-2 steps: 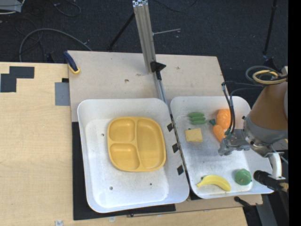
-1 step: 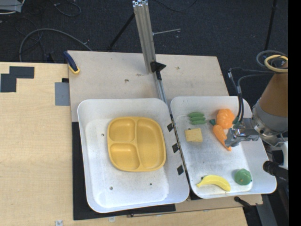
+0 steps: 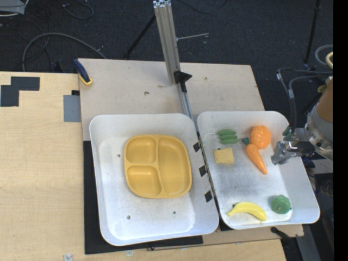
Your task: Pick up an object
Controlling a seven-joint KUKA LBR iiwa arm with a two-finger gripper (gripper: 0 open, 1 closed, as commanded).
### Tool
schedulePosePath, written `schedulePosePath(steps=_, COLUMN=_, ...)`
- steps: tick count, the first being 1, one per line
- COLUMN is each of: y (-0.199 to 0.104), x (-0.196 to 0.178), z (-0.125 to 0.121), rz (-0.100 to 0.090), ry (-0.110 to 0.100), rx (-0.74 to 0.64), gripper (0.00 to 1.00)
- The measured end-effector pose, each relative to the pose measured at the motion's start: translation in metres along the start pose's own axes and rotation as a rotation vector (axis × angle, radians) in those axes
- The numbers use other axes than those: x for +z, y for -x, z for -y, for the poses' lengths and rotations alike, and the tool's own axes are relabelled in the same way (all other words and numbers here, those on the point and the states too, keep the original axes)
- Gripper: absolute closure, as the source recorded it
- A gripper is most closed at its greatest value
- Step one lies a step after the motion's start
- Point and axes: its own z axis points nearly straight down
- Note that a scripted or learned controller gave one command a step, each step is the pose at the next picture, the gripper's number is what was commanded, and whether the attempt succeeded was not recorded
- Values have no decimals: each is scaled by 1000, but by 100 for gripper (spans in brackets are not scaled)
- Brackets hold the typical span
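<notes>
We see the gripper (image 3: 281,152) at the right bin's (image 3: 247,192) right edge, holding nothing; finger gap unclear. The carrot (image 3: 256,158) lies just left, long axis slanting down-right.

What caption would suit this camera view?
Gripper hovers at right bin's edge beside carrot; yellow tray in left bin.
</notes>
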Motion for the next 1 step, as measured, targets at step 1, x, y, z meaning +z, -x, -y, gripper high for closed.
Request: schedulePosePath(steps=1, y=-57, x=9, z=8, rz=-3, ry=-5, rx=-3, gripper=100)
